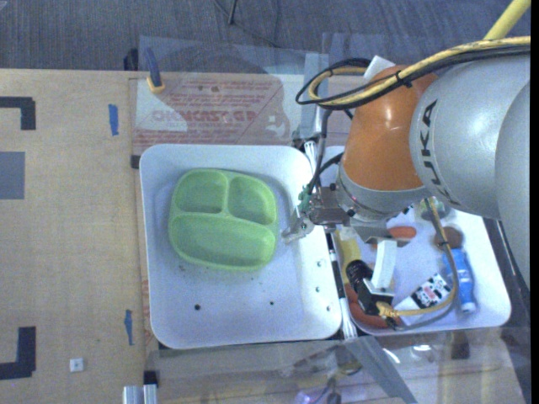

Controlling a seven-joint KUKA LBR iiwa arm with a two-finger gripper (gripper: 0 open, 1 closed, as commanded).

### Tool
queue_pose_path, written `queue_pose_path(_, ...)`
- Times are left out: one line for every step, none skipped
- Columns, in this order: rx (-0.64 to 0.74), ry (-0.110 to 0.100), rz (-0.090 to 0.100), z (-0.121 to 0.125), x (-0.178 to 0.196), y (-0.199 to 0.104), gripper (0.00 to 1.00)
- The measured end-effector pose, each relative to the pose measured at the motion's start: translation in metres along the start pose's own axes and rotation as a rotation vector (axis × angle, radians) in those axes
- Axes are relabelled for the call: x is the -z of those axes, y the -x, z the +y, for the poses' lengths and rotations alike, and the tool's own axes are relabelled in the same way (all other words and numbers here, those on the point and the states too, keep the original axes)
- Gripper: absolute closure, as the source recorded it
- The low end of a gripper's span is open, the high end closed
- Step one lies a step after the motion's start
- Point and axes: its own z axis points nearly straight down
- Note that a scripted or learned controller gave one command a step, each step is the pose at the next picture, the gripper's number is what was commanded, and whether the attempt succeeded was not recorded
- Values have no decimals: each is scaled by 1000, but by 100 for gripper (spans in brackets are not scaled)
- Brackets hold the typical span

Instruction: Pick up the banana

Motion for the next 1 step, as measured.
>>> queue_pose_path(-69,-3,0,17,-83,-54,0)
